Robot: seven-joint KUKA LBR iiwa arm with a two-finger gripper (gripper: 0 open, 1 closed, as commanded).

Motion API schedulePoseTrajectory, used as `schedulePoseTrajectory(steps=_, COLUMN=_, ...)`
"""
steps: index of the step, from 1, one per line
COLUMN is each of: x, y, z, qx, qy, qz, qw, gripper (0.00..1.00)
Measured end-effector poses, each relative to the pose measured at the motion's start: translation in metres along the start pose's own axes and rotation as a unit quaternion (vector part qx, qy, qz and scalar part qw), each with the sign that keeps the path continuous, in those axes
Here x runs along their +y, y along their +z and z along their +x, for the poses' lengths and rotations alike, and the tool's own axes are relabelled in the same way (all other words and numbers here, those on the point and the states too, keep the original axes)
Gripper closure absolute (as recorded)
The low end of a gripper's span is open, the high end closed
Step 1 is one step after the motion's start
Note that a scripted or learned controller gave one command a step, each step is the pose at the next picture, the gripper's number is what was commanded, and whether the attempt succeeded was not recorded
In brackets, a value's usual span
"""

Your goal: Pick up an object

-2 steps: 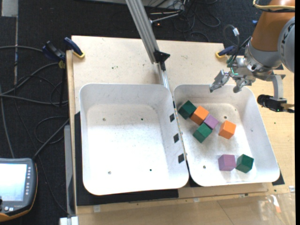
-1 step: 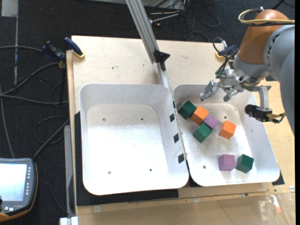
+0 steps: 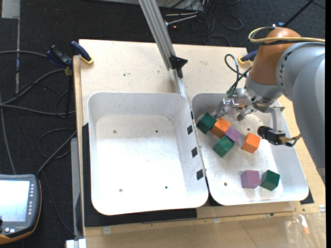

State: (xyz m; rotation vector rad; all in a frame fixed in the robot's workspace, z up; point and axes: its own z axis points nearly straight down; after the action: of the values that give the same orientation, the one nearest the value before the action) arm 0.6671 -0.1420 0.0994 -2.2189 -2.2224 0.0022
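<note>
Bearing two white bins [image 3: 139, 99], a speckled bench [image 3: 129, 61] on dark cabled floor [image 3: 36, 87]; end effector [image 3: 238, 105] grip indiscernible.

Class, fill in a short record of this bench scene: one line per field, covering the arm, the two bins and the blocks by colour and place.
arm: grey with orange band, reaching in from the right; gripper over the right bin's far end
left bin: no blocks seen in it
right bin: holds all seven blocks
cluster near gripper: green block, orange block, light purple block, second green block
apart, right of cluster: second orange block
near edge pair: purple block beside third green block
</note>
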Motion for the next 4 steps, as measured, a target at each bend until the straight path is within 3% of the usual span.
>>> schedulePoseTrajectory(steps=1, x=0.000, y=0.004, z=0.000, qx=0.000, qy=-0.001, qz=0.000, qw=1.0000, gripper=0.00)
schedulePoseTrajectory(steps=2, x=0.001, y=-0.007, z=0.000, qx=-0.001, qy=-0.001, qz=-0.002, qw=1.0000, gripper=1.00)
schedulePoseTrajectory(steps=4, x=0.002, y=-0.117, z=-0.002, qx=-0.001, qy=0.000, qz=-0.006, qw=1.0000, gripper=1.00)
